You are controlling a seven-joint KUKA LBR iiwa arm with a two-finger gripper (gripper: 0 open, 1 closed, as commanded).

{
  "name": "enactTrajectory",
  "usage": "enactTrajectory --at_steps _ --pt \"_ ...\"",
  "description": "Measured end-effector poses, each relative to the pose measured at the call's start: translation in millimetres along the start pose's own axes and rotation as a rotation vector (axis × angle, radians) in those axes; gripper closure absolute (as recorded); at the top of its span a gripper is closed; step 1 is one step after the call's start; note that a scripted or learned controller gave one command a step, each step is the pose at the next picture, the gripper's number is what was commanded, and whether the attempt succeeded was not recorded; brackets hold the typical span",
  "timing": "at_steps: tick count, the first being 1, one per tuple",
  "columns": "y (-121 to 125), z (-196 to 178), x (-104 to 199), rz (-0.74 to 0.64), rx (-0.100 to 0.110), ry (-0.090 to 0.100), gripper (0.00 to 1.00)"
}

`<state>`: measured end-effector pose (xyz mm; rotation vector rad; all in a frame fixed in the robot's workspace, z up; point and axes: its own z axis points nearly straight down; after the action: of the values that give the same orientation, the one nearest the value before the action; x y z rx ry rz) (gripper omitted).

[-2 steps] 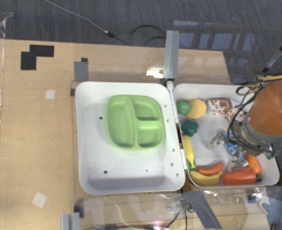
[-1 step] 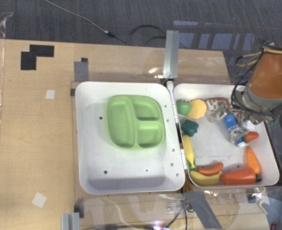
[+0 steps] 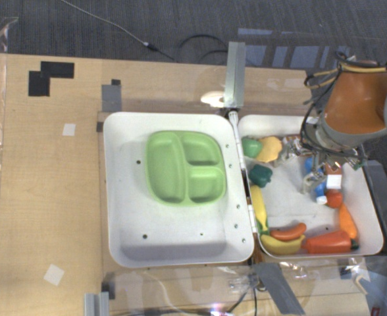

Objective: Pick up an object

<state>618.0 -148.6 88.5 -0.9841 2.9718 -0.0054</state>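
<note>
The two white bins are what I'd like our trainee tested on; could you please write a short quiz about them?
1. True or false: the green plate lies in the right bin.
2. Over which bin is the hand?
3. The carrot lies near that bin's: A) near edge, B) far edge.

Key: 1. False, it lies in the left bin. 2. The right bin. 3. A.

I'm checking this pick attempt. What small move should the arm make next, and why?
Probably a short drop straight down. The gripper hangs in the right bin over a small blue object beside a red one, and the view shows nothing between its fingers. Toys crowd it closely, so sideways travel risks knocking them.
</note>
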Motion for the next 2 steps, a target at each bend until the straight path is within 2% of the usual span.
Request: enactTrajectory --at_steps 1,2 --pt "-11 -1 57 0.029 0.001 0.002 0.0" --pt "16 -1 31 0.051 0.002 0.0 0.0"
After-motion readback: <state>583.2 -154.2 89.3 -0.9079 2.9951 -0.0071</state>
